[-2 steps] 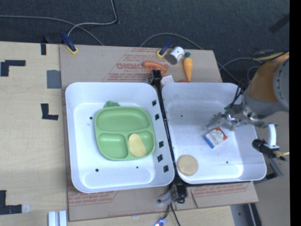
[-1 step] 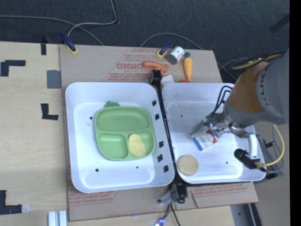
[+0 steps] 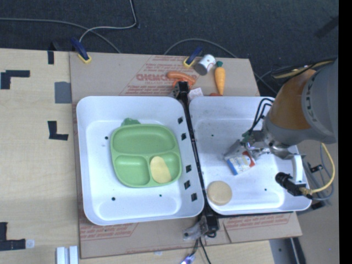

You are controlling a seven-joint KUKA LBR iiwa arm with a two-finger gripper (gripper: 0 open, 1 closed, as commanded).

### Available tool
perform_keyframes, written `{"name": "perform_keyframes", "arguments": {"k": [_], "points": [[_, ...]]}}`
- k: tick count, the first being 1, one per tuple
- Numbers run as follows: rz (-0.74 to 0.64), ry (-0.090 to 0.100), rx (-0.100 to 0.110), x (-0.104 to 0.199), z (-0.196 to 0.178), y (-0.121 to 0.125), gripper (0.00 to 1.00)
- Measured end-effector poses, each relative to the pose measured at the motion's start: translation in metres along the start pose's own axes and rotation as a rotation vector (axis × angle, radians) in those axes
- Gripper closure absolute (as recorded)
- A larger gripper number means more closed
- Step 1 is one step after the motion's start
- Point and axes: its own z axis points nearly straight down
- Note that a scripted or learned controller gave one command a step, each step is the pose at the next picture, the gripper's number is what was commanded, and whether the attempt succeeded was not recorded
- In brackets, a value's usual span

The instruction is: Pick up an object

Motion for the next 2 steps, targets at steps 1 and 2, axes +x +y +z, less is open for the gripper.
{"name": "perform_keyframes", "arguments": {"k": [1,2], "points": [[-0.001,0.001,0.002,0.070,-0.089,0.064,1.00],[0.000,0.001,0.005,0.111,-0.088,0.034,1.00]]}}
